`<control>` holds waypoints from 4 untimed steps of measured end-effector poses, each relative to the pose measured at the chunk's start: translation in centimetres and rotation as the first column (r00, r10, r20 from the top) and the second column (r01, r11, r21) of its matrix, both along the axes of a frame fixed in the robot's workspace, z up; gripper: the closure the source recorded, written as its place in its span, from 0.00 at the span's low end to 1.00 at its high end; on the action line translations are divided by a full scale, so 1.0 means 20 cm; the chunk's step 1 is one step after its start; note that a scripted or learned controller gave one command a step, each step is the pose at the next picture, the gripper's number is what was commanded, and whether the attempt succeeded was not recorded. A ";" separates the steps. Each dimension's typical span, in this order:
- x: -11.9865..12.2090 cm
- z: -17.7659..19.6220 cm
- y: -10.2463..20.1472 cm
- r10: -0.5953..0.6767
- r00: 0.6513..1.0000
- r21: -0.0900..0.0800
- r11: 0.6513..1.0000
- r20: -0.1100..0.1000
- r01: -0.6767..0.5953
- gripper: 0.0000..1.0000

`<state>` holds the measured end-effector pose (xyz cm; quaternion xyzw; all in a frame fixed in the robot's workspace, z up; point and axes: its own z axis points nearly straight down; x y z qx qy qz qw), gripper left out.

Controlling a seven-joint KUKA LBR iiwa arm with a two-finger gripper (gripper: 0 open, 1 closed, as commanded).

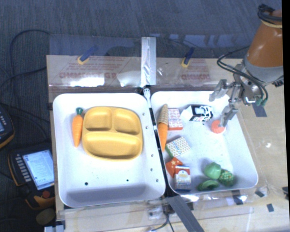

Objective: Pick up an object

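We hovered our gripper (226,116), its opening impossible to tell, over the red piece (217,127); descending came next.

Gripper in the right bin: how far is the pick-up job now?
Done: the arm has reached the right bin, and the gripper is low at its far right side. In hand: it is over a small red object, but a grasp cannot be confirmed. Left: closing on an object and lifting it; the other toys lie untouched.

Small red object (217,127), perhaps round, in right bin (241,148).
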<state>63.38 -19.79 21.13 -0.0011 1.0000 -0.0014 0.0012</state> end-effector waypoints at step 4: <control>0.09 -0.59 -0.11 0.364 0.931 -0.003 0.931 0.015 -0.364 0.00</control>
